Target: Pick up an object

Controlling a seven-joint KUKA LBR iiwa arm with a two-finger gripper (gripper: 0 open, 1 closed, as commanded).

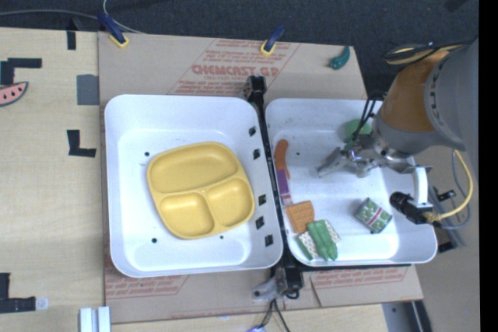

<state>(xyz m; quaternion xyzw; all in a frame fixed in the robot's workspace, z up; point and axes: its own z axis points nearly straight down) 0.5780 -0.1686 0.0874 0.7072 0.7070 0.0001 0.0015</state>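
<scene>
- Hand (331, 165) at right-centre over the right bin (405, 249), fingers spread, grasping nothing
- Orange marker (281, 154) left of it, long axis vertical in frame

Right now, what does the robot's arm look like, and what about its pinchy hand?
The arm is big, round and grey, with an orange band above the wrist. At its tip sits a small silvery metal gripper with two thin fingers. A black part with a white piece sticks out below the wrist, and a yellowish cable loops beside it.
</scene>
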